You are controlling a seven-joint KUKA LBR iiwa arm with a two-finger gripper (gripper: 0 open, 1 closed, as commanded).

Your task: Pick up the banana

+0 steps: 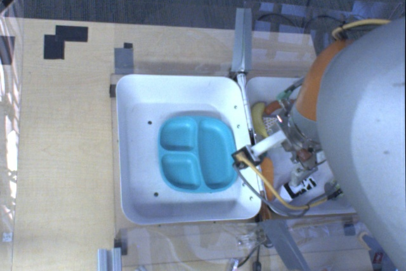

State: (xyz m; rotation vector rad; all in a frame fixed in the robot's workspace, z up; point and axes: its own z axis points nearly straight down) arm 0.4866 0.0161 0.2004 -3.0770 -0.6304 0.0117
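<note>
My arm (371,136) is taking up the whole right side of the view, grey and bulky, with its orange band (312,89) hanging over the right bin (269,87) and hiding most of it. The pale wooden bench (63,149) is spreading out beneath everything, with black tape marks (63,41) sitting near its far left corner. The left bin (136,111) is lying fully in sight, and a blue plate (196,152) is resting on its floor a little toward the right wall. The plate is showing three compartments, two small ones on the left and one long one on the right.

My gripper (299,162) is hanging low over the right bin, near that bin's left half. Whether it is spread or closed I cannot tell, because the wrist hardware is crowding around it, and I am seeing nothing that I could call gripped.

The banana (258,117) is lying in the right bin just beside its left wall, to the left of my gripper and apart from it. Its long axis is running up and down the view, roughly in line with the wall between the bins, with one end pointing to the far side of the bench and the other toward the near side. Its near end is passing out of sight behind my hardware.

An orange thing (268,173), also lengthwise up and down the view, is lying nearer the front of the same bin. A small red thing (273,108) is sitting just right of the banana.
</note>
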